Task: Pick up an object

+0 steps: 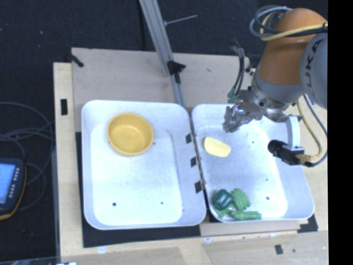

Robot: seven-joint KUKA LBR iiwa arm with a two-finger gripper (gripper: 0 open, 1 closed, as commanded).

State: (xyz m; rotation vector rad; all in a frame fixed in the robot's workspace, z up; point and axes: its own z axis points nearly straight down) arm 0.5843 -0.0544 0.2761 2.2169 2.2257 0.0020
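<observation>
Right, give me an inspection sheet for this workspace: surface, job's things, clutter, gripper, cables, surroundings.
Surface: bench bearing a left bin and a right bin, side by side.
Job's things: yellow bowl upright in the left bin; pale yellow piece and green objects in the right bin.
Clutter: nothing seen.
Gripper: gripper above the right bin's far part, near the pale yellow piece; nothing visibly held.
Cables: looped cables on the arm; cables on the dark floor at left.
Surroundings: slanted metal rail; handheld screen at left edge.
</observation>
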